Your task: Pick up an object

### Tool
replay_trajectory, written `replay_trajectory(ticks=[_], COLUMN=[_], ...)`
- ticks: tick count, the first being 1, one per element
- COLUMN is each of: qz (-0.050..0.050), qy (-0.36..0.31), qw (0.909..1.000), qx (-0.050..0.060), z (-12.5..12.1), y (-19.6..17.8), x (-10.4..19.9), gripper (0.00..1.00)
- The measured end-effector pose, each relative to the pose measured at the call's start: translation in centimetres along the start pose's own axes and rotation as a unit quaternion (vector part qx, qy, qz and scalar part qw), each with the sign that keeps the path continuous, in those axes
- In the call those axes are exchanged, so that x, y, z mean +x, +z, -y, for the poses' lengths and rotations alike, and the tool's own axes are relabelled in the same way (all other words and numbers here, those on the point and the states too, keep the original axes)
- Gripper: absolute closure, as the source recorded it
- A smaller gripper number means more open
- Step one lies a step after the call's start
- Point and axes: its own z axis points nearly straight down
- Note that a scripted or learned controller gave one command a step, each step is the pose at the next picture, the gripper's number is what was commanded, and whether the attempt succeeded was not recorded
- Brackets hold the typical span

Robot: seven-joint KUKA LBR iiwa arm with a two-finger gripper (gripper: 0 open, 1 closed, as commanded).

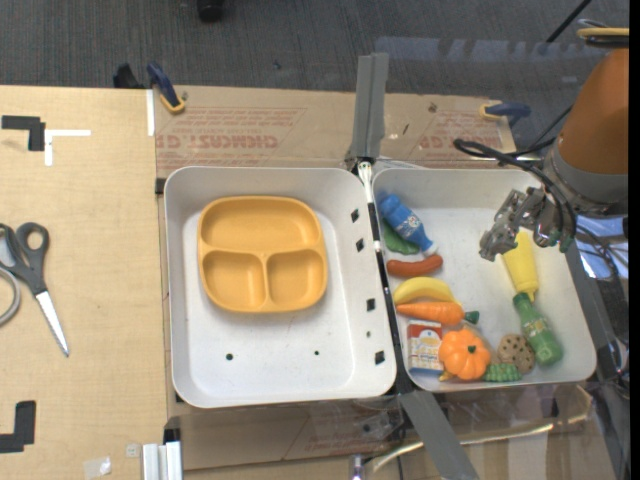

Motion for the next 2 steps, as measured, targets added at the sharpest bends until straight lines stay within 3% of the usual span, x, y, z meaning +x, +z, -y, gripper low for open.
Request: replay_trajectory(ticks=[1,2], qz=[-0.001,0.000], qy=[-0.044,-0.044], qw=[0.9990,0.9990], qx=[0.000,0.000], z=[1.07,1.06], y=[11.69,11.61], x=[4.78,4.71], gripper=[1.00,0.00])
